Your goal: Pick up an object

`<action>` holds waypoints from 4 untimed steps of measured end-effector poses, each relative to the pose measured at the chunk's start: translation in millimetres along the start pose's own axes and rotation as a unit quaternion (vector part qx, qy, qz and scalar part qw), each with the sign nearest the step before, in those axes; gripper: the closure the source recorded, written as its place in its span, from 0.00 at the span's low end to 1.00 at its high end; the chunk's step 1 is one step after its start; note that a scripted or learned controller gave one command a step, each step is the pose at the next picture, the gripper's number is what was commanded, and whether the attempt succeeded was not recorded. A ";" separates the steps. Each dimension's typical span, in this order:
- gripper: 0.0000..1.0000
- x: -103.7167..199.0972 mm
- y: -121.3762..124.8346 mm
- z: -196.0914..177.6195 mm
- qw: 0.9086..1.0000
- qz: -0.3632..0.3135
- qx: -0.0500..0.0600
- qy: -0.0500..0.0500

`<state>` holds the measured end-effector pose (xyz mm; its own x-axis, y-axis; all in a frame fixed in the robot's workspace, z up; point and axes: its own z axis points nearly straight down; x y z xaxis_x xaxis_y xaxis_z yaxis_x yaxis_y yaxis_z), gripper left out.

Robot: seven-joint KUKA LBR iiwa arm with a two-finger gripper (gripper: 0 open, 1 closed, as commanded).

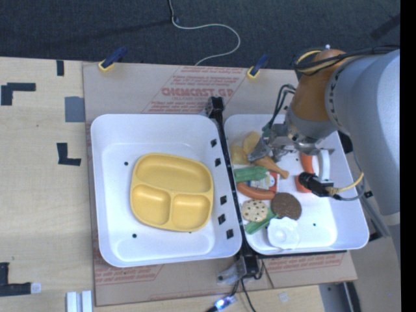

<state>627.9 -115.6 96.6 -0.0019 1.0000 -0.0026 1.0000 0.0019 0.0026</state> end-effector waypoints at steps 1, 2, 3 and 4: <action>1.00 -8.8 3.5 -49.8 1.000 0.000 0.000 0.001; 1.00 -10.6 1.2 -92.9 1.000 0.000 0.000 0.001; 1.00 -10.2 2.0 -130.0 1.000 0.000 0.000 0.001; 1.00 26.1 23.2 -131.9 1.000 -0.001 0.001 0.002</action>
<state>650.7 -89.1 228.5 -0.0035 1.0000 0.0004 1.0000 0.0035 -0.0001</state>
